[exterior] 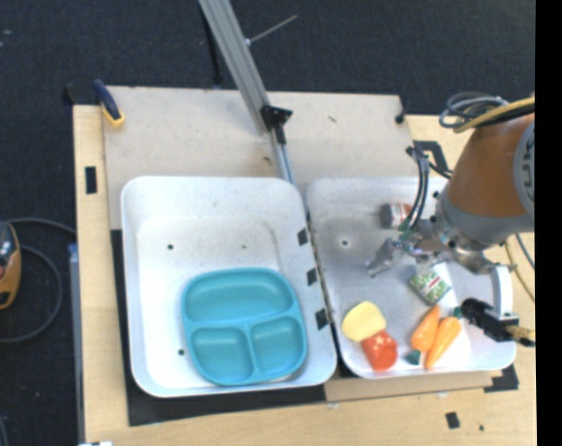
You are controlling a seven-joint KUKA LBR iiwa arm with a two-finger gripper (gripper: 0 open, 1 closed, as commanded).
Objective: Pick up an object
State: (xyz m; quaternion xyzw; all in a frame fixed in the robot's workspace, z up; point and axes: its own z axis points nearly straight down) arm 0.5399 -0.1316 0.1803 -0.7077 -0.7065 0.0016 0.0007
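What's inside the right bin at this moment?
The right bin holds a yellow piece touching a red one, two carrots, a small green-and-white carton and the gripper. The arm hides the bin's far right part.

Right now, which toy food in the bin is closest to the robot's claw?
The small green-and-white packet. It lies just below the gripper, while the carrots, the yellow piece and the red piece sit farther down, near the bin's front edge.

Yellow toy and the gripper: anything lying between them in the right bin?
No. In the camera view, bare white bin floor separates the yellow toy from the gripper.
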